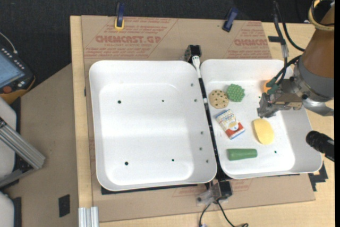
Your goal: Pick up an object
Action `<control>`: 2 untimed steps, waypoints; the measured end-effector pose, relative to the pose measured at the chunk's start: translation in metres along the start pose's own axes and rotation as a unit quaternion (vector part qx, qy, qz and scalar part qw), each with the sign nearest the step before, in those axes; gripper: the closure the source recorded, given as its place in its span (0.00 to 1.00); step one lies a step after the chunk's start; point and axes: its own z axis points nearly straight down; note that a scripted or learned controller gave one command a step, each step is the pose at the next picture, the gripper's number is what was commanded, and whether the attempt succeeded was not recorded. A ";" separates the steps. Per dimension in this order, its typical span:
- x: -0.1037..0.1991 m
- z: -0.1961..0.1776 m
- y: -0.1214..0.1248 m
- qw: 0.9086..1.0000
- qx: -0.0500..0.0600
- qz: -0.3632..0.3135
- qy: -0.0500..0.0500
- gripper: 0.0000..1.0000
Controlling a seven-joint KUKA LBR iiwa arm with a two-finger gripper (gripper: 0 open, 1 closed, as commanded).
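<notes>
In the right bin (297,159), I have the hand (267,108) low, just above the yellow lemon-shaped piece (263,131), which lies toward the near edge with its long axis running front to back. I cannot tell how the hand stands, and nothing shows held.

Left bin (106,130) open; right bin (297,159) cluttered.
</notes>
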 end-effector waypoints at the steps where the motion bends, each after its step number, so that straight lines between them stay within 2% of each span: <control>1: 0.063 -0.063 0.001 1.000 -0.005 -0.007 0.001 1.00; 2: 0.102 -0.099 0.000 1.000 -0.004 -0.006 0.001 1.00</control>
